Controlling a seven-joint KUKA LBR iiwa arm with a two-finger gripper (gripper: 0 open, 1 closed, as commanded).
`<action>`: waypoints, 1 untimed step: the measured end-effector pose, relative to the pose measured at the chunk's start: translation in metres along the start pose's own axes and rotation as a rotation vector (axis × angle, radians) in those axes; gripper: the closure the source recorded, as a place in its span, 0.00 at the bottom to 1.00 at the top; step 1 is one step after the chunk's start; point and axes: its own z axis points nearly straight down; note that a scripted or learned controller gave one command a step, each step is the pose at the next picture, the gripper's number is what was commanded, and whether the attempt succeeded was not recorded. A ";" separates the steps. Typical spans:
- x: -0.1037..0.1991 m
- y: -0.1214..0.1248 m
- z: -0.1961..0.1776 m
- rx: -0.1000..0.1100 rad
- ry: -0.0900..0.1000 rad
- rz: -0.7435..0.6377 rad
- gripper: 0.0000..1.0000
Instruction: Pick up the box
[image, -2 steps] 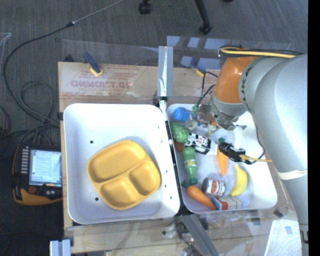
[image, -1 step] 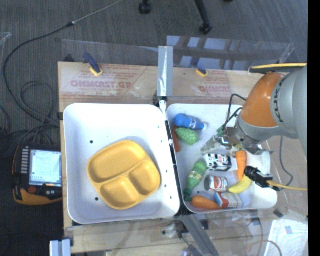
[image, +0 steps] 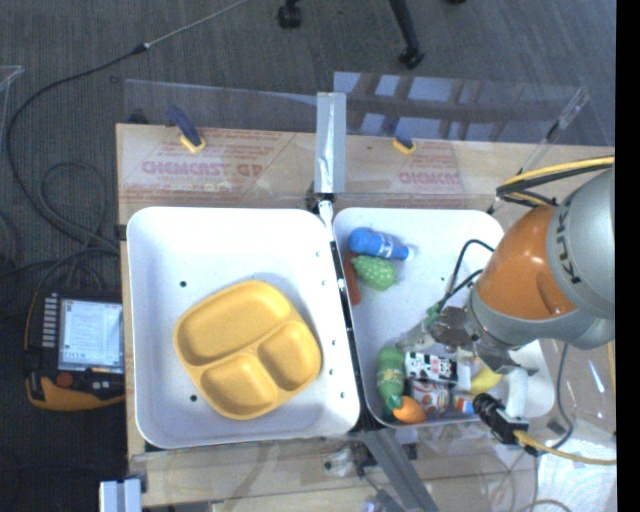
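Although much of the right bin (image: 470, 225) is covered by the arm (image: 545, 270), its contents can be made out in the camera view. The box (image: 435, 367), white with dark and red print, is seen lying flat at the lower right of the frame, near the bin's lower wall, crowded between a green item (image: 390, 370) on its left and yellow and orange items at its lower edge. The gripper (image: 450, 335) is positioned directly above the box's upper edge, presumably lowered for a grasp; whether it is open or closed cannot be told, and no hold on the box can be confirmed. A blue bottle (image: 375, 243) and a green textured object (image: 377, 271) are set well apart, at the upper part of the same bin, clear of the working area. A yellow divided tray (image: 248, 347) is found alone in the left bin (image: 160, 240). The clutter around the box is judged likely to hinder a clean grip.
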 end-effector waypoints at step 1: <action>-0.011 0.064 -0.028 0.015 0.000 0.051 0.00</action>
